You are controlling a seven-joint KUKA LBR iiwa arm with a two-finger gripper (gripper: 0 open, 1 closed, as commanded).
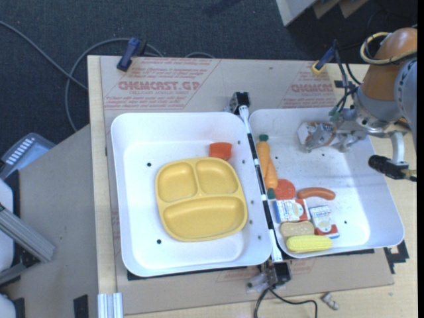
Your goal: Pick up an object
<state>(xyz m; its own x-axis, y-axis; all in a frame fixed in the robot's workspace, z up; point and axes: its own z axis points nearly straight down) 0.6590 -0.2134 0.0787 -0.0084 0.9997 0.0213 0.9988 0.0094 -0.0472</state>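
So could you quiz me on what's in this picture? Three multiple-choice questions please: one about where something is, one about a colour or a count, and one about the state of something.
1. Where does the carrot lie?
A. In the right bin, along its left wall
B. On the yellow tray
C. On the floor

2. How many compartments has the yellow tray?
A. Two
B. Three
C. Five

3. What lies in the tray's compartments?
A. A sausage
B. A corn cob
C. Nothing, they are bare

Answers:
1. A: it lies lengthwise by the divider, inside the right bin.
2. B: two small ones above one wide one.
3. C: the sausage and corn cob sit in the right bin.
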